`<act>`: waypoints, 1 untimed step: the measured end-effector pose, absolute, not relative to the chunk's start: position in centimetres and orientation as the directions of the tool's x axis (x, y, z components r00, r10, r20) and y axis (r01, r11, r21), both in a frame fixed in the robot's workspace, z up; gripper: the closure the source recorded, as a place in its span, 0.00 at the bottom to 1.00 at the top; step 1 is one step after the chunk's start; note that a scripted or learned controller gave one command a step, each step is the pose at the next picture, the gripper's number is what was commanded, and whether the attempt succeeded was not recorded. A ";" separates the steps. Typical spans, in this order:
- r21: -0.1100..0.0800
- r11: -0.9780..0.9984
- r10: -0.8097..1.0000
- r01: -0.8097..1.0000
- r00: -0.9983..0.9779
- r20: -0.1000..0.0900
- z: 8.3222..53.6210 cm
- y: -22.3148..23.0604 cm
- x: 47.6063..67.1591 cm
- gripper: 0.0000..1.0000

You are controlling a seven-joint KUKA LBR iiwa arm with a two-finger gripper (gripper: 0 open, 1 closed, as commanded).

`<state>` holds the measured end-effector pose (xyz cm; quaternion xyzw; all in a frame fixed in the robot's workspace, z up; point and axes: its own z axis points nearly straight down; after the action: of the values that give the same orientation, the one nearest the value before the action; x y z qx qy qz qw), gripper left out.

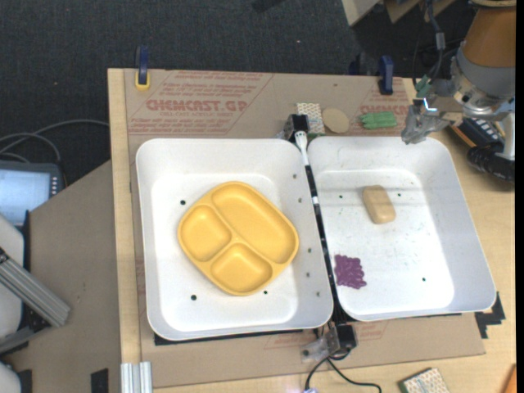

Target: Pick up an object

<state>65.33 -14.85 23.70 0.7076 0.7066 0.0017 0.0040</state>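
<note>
Two white bins sit side by side on the worktop (205,105). Nearest, a purple bunch of grapes (350,271) lies in the right bin (458,252), and a yellow divided plate (237,237) in the left bin (155,219). Farther, a tan bread piece (378,204) lies in the right bin. Beyond its far rim hangs the gripper (417,125), holding nothing.

Robotics lab: clamped brown cardboard-covered bench (205,105), two shallow white plastic bins (160,244), loose black cables (344,375), dark carpet floor (65,31).
</note>
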 end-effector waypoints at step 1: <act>0.005 0.000 1.000 1.000 0.000 -0.002 24.2 -15.5 66.1 1.00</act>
<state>66.07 -15.47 24.17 0.7070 0.7072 0.0011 0.0027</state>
